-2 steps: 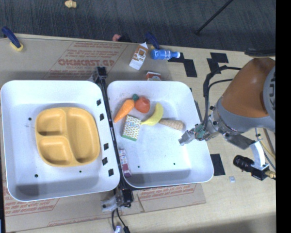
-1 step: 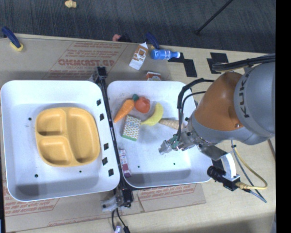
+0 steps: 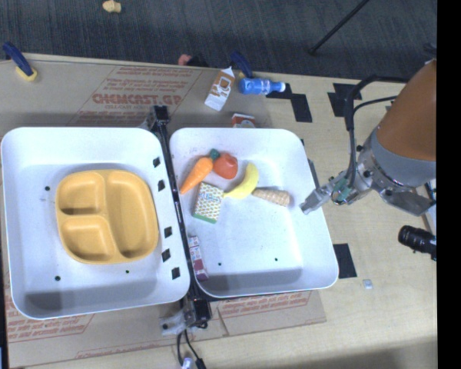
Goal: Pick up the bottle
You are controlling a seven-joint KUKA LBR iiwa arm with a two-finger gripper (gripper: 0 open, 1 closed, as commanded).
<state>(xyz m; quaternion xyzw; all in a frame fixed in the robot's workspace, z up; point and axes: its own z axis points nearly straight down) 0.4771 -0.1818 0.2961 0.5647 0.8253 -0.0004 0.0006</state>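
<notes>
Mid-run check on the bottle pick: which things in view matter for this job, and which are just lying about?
For the job:
blue bottle, on the bench behind the right bin
gripper, over the right bin's right rim

Lying about:
carrot
tomato
banana
green carton
cone
yellow tray in the left bin
small carton beside the bottle

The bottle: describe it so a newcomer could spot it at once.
Start at the right bin and look past its far rim onto the bench. The bottle lies there on its side, outside both bins. It is blue, unlike the white carton beside it.
</notes>
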